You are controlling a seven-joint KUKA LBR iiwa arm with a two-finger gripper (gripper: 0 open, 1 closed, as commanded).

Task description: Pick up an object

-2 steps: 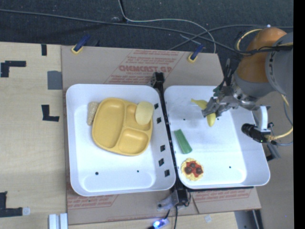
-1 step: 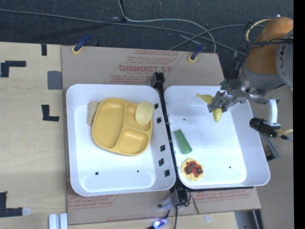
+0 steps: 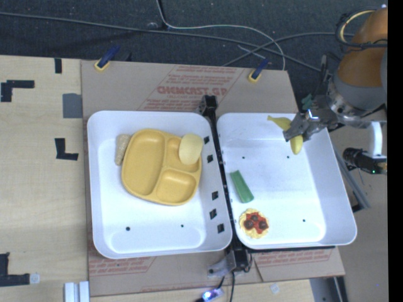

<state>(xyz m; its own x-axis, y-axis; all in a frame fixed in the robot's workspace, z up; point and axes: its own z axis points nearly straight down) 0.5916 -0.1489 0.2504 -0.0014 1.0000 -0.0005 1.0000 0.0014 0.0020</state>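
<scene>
I see the banana [image 3: 288, 133], a small yellow toy-like one, at the upper right corner of the right bin [image 3: 327, 194]. The hand [image 3: 306, 128] sits right over it, dark and metallic, and the banana's lower tip pokes out below the fingers while its other end sticks out to the left. I read the hand as closed on the banana, with the fruit between its fingers, though I cannot tell whether it is lifted off the bin floor.

Also in the right bin I see a flat green strip [image 3: 241, 186], lying slantwise near the left wall, and below it a small round pizza piece [image 3: 254, 223] with red and dark topping, near the front edge. The two are close but apart.

The left bin [image 3: 107, 187] holds a yellow divided plate [image 3: 157, 168], smooth plastic with three compartments. A pale yellow rounded object [image 3: 191, 148] rests on its upper right rim. A tan, rough-looking slice [image 3: 121, 148] peeks out at the plate's left edge.

Both bins are shallow, white and glossy, touching along the middle. They sit on a cardboard sheet [image 3: 189, 90] printed in red; I can make out "CHEMCAST GP". That sheet lies on the light wood-grain tabletop [image 3: 38, 187].
</scene>
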